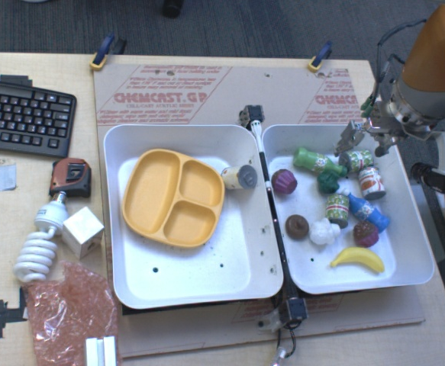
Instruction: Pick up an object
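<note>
Two white bins are sitting side by side on the table [39, 75], on a cardboard sheet [169, 90].

The left bin [130, 273] is holding a yellow divided plate [173, 197] in its upper left part, and a small cylinder with a grey cap [240, 177] is lying on its side just right of the plate, near the bin's right wall.

The right bin [413, 265] is holding the clutter:
- green bottle [311, 159], lying at upper centre
- dark green piece [330, 180], just below it
- purple ball [284, 181], at the left side
- brown round piece [297, 226], with a white fuzzy lump [324, 232] touching its right
- small cans [370, 182] at upper right
- patterned can [337, 209] at centre
- blue bottle [369, 213], tilted
- dark red ball [365, 235]
- banana [357, 260], at lower right

The gripper [355, 138] is hanging over the upper right of the right bin, just above the cans and beside the green bottle (fingers too cluttered to read, cannot tell open or closed). Nothing is visibly sitting between them.

Outside the bins, at frame left: keyboard [24, 115], tape measure [71, 177], spiral bulb [41, 242], white cube [83, 229], pink mesh bag [73, 311].
</note>
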Available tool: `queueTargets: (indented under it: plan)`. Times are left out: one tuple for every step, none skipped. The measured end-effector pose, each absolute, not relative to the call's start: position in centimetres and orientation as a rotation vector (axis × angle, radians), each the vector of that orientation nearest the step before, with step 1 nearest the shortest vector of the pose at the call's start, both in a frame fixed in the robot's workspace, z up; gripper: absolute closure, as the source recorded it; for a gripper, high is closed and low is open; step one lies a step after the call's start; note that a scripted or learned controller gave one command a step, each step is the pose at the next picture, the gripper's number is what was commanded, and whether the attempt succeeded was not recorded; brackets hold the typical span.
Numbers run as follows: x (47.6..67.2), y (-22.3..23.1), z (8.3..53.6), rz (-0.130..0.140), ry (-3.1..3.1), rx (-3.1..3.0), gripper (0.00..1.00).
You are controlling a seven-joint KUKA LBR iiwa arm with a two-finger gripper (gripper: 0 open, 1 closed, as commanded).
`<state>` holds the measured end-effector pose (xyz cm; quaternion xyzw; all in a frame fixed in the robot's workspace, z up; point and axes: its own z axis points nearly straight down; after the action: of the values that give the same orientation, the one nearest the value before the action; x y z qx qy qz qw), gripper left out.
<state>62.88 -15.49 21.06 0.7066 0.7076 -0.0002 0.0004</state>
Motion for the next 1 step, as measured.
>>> queueTargets:
  plan:
    - [63.39, -19.82, 11.36, 0.012, 2.214, 2.205, 0.00]
